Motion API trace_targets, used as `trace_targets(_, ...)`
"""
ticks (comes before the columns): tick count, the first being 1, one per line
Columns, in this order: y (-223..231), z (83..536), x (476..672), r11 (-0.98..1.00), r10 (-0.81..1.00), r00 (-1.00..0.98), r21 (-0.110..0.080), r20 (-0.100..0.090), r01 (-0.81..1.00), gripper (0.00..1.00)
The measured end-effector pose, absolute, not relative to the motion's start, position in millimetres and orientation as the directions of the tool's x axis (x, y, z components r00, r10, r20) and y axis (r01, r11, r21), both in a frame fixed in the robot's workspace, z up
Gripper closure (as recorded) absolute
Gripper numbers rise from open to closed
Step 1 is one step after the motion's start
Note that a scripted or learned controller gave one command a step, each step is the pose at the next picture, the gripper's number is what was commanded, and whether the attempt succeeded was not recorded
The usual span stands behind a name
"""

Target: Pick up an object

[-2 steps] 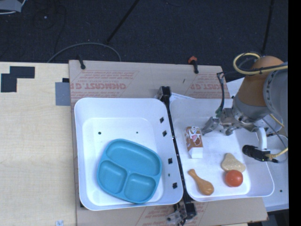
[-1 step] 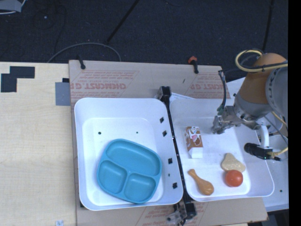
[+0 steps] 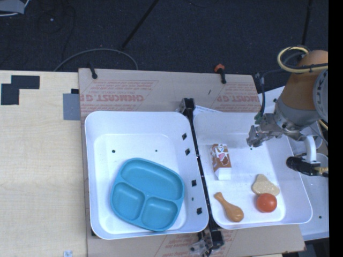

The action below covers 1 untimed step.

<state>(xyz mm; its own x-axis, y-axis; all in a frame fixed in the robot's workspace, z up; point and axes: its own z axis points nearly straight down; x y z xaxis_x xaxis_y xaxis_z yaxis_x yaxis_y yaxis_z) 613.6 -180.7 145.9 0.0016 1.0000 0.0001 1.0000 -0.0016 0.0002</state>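
- Two white bins are seen side by side on the tabletop [image 3: 43, 159]; left bin [image 3: 102, 127], right bin [image 3: 300, 208]; a black divider strip is seen between them
- A blue three-compartment tray [image 3: 147, 191] is seen lying flat in the left bin, toward its near side
- Four items are seen in the right bin; a small carton [image 3: 221, 160] with a red-brown printed face is placed near the bin's middle, just right of the divider
- A tan drumstick-shaped toy [image 3: 229, 206] is placed near the front rim, below the carton
- A beige rounded piece [image 3: 265, 185] is seen right of the drumstick; a red tomato [image 3: 267, 203] is seen touching its lower edge
- The claw [image 3: 258, 135] is seen over the upper right part of the right bin, well apart from the carton and the other items; nothing is seen held in it; whether it is open or closed cannot be told
- The grey arm with orange band [image 3: 305, 84] is seen reaching in from the right
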Motion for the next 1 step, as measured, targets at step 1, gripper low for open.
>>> trace_targets(1,-181.2,209.7,614.3,0.001,1.000,-0.001,0.004,-0.001,1.000,1.00)
